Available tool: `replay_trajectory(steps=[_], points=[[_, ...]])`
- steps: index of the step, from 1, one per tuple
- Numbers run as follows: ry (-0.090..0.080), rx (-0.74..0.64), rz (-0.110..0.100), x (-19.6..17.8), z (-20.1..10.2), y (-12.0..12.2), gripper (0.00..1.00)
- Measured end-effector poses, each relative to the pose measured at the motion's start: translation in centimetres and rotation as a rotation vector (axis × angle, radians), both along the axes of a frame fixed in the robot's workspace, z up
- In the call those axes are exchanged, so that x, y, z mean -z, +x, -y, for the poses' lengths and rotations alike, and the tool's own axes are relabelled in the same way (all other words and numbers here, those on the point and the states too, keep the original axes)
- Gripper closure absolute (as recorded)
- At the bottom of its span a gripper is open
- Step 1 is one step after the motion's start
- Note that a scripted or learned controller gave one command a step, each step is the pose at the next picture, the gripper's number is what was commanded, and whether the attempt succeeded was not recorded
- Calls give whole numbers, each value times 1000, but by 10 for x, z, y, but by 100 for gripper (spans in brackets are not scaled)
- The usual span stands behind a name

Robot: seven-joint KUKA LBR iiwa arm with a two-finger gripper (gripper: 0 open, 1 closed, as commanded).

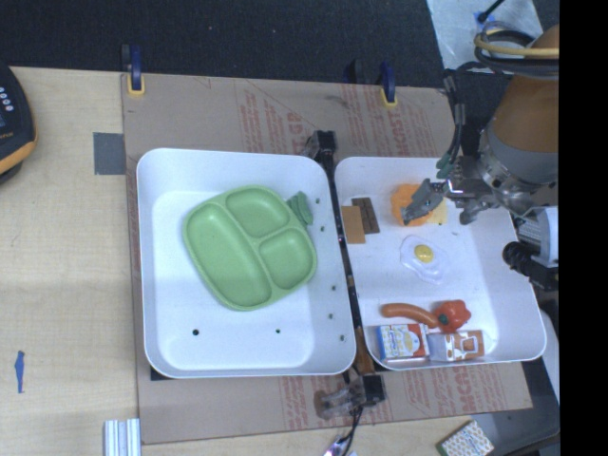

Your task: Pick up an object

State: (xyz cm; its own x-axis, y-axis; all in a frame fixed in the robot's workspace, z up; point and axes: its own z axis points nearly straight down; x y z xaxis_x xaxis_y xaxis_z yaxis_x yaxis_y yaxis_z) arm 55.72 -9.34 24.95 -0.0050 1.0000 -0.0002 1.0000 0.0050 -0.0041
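Robotics lab: clamped cardboard (237,122) on bench (66,283), twin white bins (157,255), toy food.

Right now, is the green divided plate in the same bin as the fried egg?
No, the green divided plate lies in the left bin, while the fried egg lies in the right bin.

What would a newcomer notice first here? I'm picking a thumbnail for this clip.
The green divided plate draws the eye first, lying large in the left bin. Next comes the arm's gripper at the back of the right bin, poised over an orange item. Near that bin's front lie a fried egg toy, a sausage, a red pepper and a carton.
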Motion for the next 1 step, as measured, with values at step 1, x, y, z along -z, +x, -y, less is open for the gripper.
replay_trajectory(steps=[1], points=[[-2, 3, -9, 116, 54, 40, 0]])
